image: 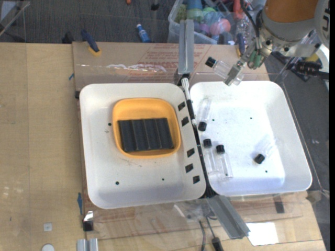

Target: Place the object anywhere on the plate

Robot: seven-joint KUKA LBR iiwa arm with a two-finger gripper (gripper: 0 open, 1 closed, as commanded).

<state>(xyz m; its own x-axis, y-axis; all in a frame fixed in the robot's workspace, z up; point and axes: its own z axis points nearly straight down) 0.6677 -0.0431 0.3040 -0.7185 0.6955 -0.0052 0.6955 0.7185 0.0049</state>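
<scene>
Black ribbed rectangular block (145, 135) lay flat on the orange square plastic plate (144, 105) in the left white bin (99, 182). Long axis ran left-right across the view, ribs crosswise. Gripper (234, 76) hung well apart, over the right white bin's (272, 103) far rim. Open or closed: couldn't tell.

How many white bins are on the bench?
2: the left bin holds an orange plate; the right bin lies beside it, under the arm's side.
</scene>
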